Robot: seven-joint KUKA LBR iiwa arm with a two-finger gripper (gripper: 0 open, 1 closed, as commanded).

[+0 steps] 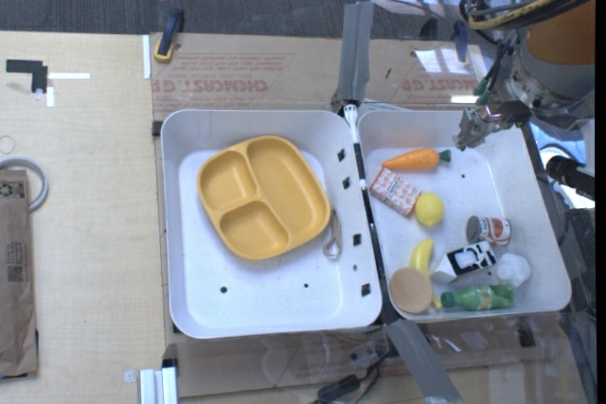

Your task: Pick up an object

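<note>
Carrot [413, 160]: lying in the right bin [530, 203], near its back wall, orange body pointing left, green tip on the right
Gripper [468, 135]: hanging over the back of the right bin, just right of the carrot's green tip and slightly behind it; not touching the carrot as far as can be seen
Fingers: dark and bunched in this view, gap between them not readable; cannot tell how far open; nothing seen held between them
Snack packet [394, 191]: red and white, just in front of the carrot, tilted
Lemon [430, 209]: in front of the carrot, just right of the snack packet
Can [489, 230]: on its side, in front and to the right of the carrot
Banana [421, 254]: small, well in front of the carrot, beside a round tan disc [412, 290]
Green bottle [476, 298]: lying flat, farthest in front of the carrot, near the bin's front wall
Yellow divided plate [262, 196]: in the left bin [189, 298], well left of the carrot
</note>
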